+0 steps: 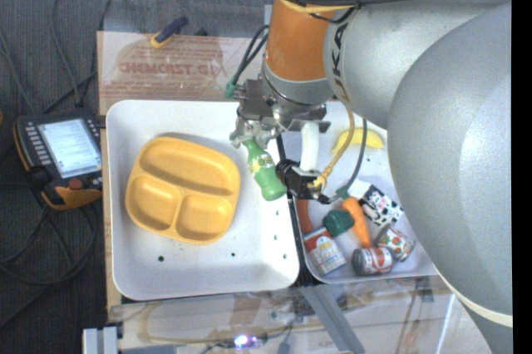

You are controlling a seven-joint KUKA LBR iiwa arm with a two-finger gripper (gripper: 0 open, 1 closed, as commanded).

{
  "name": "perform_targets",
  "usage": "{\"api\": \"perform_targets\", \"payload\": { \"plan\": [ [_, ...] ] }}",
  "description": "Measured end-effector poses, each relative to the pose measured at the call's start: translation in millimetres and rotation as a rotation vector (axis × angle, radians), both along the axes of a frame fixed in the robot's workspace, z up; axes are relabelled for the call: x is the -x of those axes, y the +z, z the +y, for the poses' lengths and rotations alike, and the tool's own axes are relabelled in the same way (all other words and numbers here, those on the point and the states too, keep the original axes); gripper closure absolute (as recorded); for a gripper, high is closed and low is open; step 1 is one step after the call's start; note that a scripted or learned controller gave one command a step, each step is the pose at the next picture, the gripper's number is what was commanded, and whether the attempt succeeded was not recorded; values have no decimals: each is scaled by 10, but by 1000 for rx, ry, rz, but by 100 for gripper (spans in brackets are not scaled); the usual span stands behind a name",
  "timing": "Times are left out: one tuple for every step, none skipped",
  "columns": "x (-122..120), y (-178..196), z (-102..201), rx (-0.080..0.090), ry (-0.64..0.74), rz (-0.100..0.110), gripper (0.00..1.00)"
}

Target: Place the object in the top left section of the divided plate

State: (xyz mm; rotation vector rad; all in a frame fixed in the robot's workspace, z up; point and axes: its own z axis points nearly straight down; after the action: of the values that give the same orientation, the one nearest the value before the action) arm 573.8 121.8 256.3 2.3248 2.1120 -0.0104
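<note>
Our grey arm point(432, 95) looms nearest; pincer point(253, 140) clamps green bottle point(264, 174), long axis slanting down-right, yellow plate point(183, 190) just left.

My own bulk covers most of the right bin point(416, 265), and the banana point(359, 138) there shows just a curved sliver. My gripper point(249, 136) hides the green bottle's point(264, 174) top. The teach pendant point(56, 153) screen is too small to read.
</note>
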Motion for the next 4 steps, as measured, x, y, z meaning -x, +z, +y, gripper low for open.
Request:
{"api": "perform_targets", "payload": {
  "plan": [
    [382, -563, -109, -2, 74, 4, 100],
    [567, -147, 200, -3, 136, 3, 100],
    [243, -474, 34, -1, 203, 2, 100],
    [581, -566, -54, -3, 301, 3, 100]
  ]
}}
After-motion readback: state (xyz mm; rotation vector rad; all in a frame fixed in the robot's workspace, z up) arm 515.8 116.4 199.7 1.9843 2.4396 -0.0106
